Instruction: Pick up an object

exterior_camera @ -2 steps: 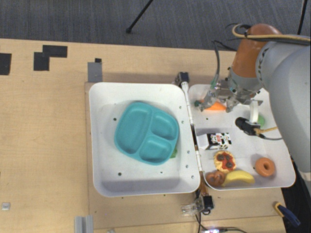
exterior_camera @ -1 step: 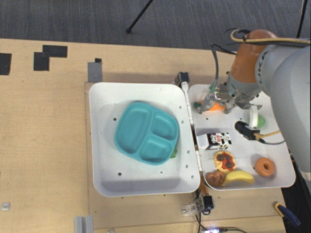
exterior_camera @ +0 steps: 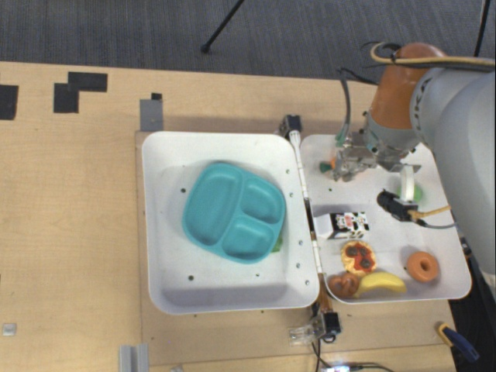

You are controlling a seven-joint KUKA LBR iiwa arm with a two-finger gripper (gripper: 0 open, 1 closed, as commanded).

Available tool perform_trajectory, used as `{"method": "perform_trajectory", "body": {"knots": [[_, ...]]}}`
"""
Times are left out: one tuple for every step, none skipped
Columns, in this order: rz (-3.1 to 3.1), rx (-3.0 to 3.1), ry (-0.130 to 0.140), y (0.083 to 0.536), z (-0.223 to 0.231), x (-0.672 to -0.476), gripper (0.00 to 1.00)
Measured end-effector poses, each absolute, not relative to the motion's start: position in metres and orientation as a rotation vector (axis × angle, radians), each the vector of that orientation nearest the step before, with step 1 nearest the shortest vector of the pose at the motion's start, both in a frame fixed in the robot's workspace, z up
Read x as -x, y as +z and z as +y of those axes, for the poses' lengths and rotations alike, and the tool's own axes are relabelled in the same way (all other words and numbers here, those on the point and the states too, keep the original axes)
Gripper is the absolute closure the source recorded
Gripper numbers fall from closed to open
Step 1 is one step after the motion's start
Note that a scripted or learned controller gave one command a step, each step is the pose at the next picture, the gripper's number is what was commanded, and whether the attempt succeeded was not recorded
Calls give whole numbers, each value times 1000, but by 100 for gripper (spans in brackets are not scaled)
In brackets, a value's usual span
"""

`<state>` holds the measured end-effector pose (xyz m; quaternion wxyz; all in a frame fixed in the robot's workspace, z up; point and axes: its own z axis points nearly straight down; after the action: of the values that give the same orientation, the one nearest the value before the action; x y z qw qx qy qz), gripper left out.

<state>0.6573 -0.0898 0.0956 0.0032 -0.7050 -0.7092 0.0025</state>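
Setting: a pale wooden bench (exterior_camera: 70,231) seen from above at a slant, bearing two shallow white bins side by side.
Arm: a grey arm (exterior_camera: 457,122) with an orange band (exterior_camera: 395,91) reaches in from the right and over the far end of the right bin (exterior_camera: 448,242).
Gripper: the gripper (exterior_camera: 350,167) points down into the right bin's far left corner. Its fingertips are a small dark metal tangle, and I cannot tell whether they are spread or closed, or whether anything sits between them.
Nearest object: a tiny orange piece (exterior_camera: 329,163) with a touch of green lies on the bin floor just beside the gripper, on its left. It is too small to identify.
Other objects in the right bin: a black-and-white patterned card (exterior_camera: 350,222) near the middle left; nearer the camera, a red and yellow pizza-like toy (exterior_camera: 358,257), a yellow banana (exterior_camera: 381,284) and a brown lump (exterior_camera: 343,285) clustered in the near left corner; an orange doughnut (exterior_camera: 422,267) stands apart at the near right.
Left bin: the left bin (exterior_camera: 167,270) holds a teal divided plate (exterior_camera: 235,211), lying tilted.
Hidden: a sliver of something green (exterior_camera: 277,244) peeks from under the plate's right edge; the rest is covered.
Cut off: the arm's upper part runs out of view at the right.
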Motion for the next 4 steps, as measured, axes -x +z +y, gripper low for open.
{"method": "perform_trajectory", "body": {"knots": [[-2229,2214,0,97,-90,-659,0],[-2402,1999,19,84,-94,-665,0],[-2401,1991,26,93,-94,-664,100],[-2409,1996,16,95,-93,-666,0]]}}
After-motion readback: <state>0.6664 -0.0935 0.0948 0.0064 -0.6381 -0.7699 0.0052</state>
